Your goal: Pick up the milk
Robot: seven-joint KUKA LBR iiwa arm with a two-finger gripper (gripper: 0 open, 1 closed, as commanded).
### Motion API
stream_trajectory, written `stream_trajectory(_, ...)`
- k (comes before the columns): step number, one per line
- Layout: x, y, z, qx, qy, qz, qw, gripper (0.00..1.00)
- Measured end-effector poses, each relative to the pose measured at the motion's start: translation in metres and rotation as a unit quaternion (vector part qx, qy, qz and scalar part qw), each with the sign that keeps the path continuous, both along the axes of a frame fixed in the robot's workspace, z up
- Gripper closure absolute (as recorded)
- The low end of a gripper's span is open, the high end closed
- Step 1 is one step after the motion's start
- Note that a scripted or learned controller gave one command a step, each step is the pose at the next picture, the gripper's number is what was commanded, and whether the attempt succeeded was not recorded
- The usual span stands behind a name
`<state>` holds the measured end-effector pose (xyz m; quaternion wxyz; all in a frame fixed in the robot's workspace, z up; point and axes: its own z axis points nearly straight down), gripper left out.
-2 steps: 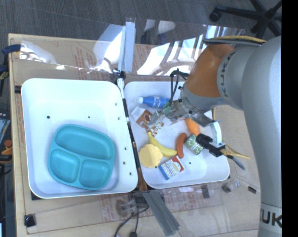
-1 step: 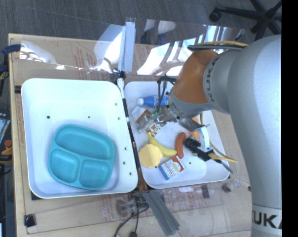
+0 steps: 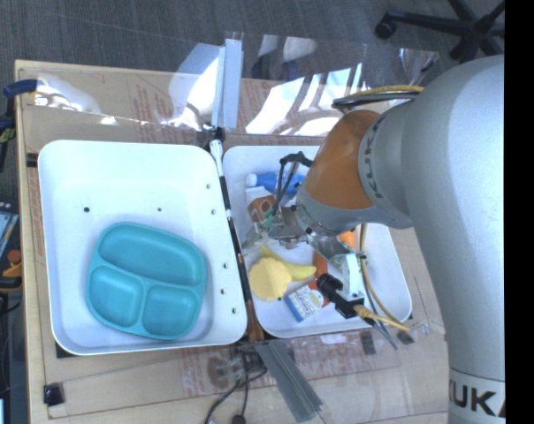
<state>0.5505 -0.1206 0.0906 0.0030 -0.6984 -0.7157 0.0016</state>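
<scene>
Nearest the camera, the front strip of the brown cardboard-covered tabletop (image 3: 161, 374) has a flat grey metal bar (image 3: 289, 380) lying across it at a slant. Just past that sit the two shallow white plastic bins. The left bin (image 3: 64, 237) holds a smooth teal plastic plate with three compartments (image 3: 146, 279), rounded corners, sitting toward the near side. The right bin (image 3: 395, 281) is the cluttered one: a small blue and white carton (image 3: 302, 303), which looks like the milk, lies near the front wall, touching a lumpy pale yellow rounded object (image 3: 269, 278), with a yellow banana-shaped toy (image 3: 289, 267) just behind it. Farther back there's a brownish round item (image 3: 263, 208) and a blue and white bottle-like thing (image 3: 265, 183) near the far wall. The grey arm with its glossy orange band (image 3: 342, 170) reaches in from the right and bends down over the middle of the right bin, wrist pointing into the clutter. The jaws (image 3: 285, 230) are tucked under the wrist among the objects, and I can't tell how far apart they are or whether they have anything. At the far edge, crinkled clear plastic sheeting (image 3: 293, 69) catches the light.
</scene>
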Motion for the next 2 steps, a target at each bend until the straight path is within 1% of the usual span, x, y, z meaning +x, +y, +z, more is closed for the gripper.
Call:
stream_trajectory(1, -0.027, 0.015, -0.001, -0.0010, 0.001, -0.240, 0.9707, 0.00)
stream_trajectory(2, -0.072, 0.017, 0.001, -0.0012, -0.001, -0.316, 0.9486, 0.00)
